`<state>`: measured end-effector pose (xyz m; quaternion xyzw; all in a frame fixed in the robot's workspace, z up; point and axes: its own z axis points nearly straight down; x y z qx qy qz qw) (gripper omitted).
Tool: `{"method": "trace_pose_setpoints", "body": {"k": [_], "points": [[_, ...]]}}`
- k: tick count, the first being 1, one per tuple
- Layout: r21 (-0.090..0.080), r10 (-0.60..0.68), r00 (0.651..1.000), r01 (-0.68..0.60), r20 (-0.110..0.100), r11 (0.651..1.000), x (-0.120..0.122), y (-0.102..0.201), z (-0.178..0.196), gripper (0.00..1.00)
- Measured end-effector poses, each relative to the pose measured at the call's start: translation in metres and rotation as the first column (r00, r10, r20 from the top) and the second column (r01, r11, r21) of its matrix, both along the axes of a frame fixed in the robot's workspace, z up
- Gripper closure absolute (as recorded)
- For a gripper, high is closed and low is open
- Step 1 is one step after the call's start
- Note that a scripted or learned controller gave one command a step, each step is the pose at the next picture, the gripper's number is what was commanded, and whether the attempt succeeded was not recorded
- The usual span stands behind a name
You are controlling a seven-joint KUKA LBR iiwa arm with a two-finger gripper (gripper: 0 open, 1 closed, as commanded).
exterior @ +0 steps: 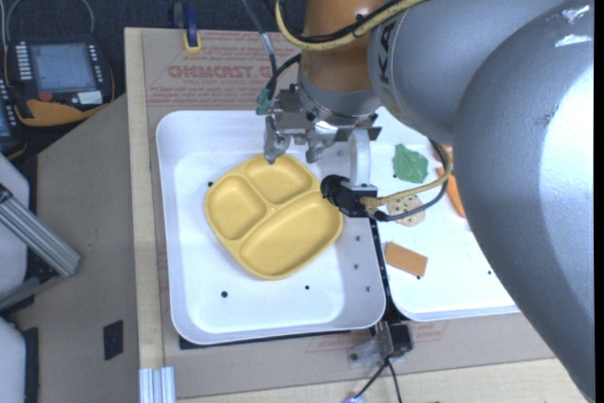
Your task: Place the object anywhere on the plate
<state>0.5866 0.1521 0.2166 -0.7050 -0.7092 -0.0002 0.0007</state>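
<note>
A yellow plate [274,217] with three compartments lies in the left white bin [189,297]. My gripper [294,146] hangs over the plate's far edge. Its two fingers stand apart and open, and I see only white bin floor between them. Nothing rests on the plate. In the right bin [453,297] lie a green piece [411,163], a beige spotted piece [408,208] and a flat orange-brown piece [406,259]. Another orange item [454,193] peeks out from under the arm.
The big grey arm covers most of the right bin. A black cable end [338,193] hangs beside the plate's right rim, over the divide between the bins. A handheld control unit [58,75] sits off the bench at far left.
</note>
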Motion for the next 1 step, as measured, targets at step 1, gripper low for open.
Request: {"method": "trace_pose_setpoints", "body": {"k": [1], "points": [[-0.001, -0.005, 1.0, 0.005, 0.0, 1.0, 0.0005, -0.0034, 0.0007, 0.0]]}}
